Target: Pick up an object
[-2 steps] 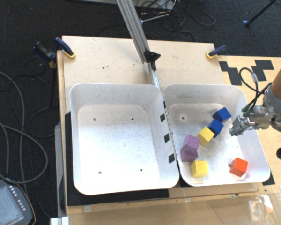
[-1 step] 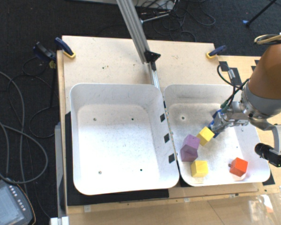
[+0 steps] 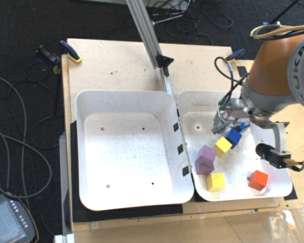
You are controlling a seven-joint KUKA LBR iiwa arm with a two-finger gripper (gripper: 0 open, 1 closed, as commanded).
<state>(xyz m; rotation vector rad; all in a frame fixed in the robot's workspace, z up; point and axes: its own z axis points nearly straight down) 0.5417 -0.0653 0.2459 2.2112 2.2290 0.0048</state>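
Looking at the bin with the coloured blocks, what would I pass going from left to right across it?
Purple block → lower yellow block → upper yellow block → blue block → orange block. The gripper hangs just above the upper yellow block.
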